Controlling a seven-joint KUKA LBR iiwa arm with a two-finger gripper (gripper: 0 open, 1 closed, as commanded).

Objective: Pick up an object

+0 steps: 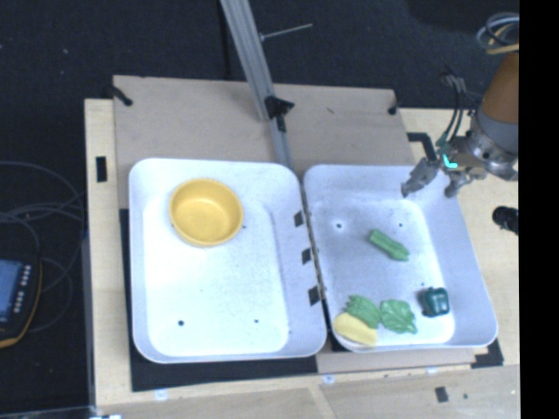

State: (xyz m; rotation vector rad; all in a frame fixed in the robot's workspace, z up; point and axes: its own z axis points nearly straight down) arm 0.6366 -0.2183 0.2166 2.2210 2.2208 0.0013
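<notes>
At the right, over the far right corner of the right bin (349, 197): gripper (435, 184), pointing down and leftward, spread wide, nothing between the fingers (417, 180). Hangs above the bin's rim, well apart from every loose piece. Behind it, grey wrist (489, 151) and orange band (502, 90) at the right of the view, with thin cables (456, 103) looping up beside them.

In the right bin, near the middle: long green piece (388, 244), lying at a slant, alone on the white floor. Along the near edge, a cluster: yellow piece (354, 328) in the near left corner, touching a leafy green piece (363, 309); just beside that, a second leafy green piece (399, 316). Nearer the right wall, slightly apart from the cluster: small dark green piece (433, 301). Exact kind of each too small to tell.

In the left bin (218, 308), toward its far left part: yellow bowl (206, 211), upright, open side up. Rest of that floor plain white with a few dark specks.

Bins side by side, touching along the middle, joined there by small dark clips (307, 256). Under both: pale bench (103, 260) with a beige board (336, 129) at the back. Rising from the board's middle, slanting up and left: grey metal bar (249, 42). Off the bench at far left, on the dark floor: handheld screen unit (13, 295) with a cable.
</notes>
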